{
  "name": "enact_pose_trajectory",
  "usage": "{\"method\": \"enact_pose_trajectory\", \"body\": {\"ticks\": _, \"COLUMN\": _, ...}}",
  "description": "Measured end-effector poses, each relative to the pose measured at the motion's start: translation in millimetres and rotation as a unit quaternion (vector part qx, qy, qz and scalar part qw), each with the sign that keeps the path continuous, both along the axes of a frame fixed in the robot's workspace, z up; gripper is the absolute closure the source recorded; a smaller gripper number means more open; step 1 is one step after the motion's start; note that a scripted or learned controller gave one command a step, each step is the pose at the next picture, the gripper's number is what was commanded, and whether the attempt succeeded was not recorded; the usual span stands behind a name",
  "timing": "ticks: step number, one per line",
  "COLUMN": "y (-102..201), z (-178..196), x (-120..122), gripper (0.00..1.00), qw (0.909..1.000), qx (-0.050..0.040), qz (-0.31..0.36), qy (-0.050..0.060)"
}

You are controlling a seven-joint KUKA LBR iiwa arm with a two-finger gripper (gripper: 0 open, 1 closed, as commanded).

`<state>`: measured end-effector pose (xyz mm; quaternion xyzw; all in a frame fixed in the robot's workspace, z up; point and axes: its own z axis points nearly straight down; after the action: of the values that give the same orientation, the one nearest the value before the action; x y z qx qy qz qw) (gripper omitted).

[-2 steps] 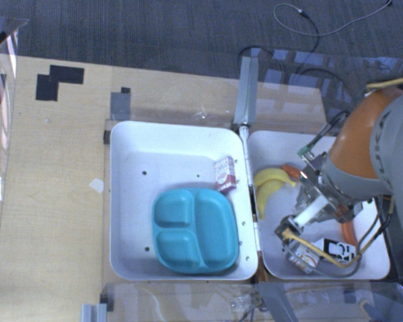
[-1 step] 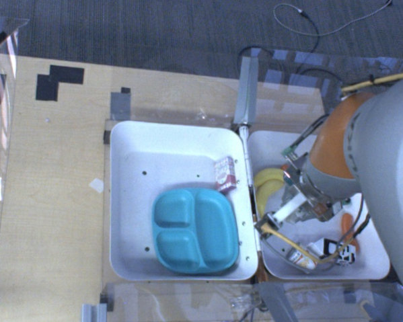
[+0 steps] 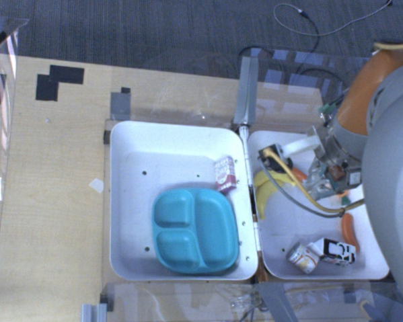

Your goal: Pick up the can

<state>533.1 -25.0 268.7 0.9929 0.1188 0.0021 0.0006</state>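
A small silver and tan can [image 3: 303,256] lies on its side near the front of the right bin [image 3: 371,270]. My gripper [image 3: 324,171] hangs over the back of that bin, well behind the can and apart from it, with yellow cables looping under it. A red and white cylindrical pack [image 3: 224,173] leans against the right wall of the left bin [image 3: 129,187].
A blue divided plate [image 3: 195,229] fills the front of the left bin. In the right bin lie a yellow object [image 3: 267,191], an orange carrot-like piece [image 3: 349,230] and a black and white item [image 3: 338,250] right beside the can. The arm's grey body [image 3: 390,167] covers the right side.
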Motion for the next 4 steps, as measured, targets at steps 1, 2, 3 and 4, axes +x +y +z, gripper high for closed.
{"method": "enact_pose_trajectory", "body": {"ticks": 1, "y": 91, "z": -9, "x": -11, "gripper": 1.00, "qw": 0.9993, "qx": 0.0009, "qz": 0.037, "qy": 0.000}}
{"method": "enact_pose_trajectory", "body": {"ticks": 2, "y": 168, "z": 40, "x": 51, "gripper": 1.00, "qw": 0.9998, "qx": 0.0011, "qz": -0.018, "qy": -0.001}}
{"method": "enact_pose_trajectory", "body": {"ticks": 3, "y": 221, "z": 31, "x": 105, "gripper": 1.00, "qw": 0.9822, "qx": -0.0003, "qz": 0.188, "qy": 0.000}}
{"method": "enact_pose_trajectory", "body": {"ticks": 4, "y": 233, "z": 1, "x": 126, "gripper": 1.00, "qw": 0.9794, "qx": -0.0003, "qz": 0.202, "qy": 0.001}}
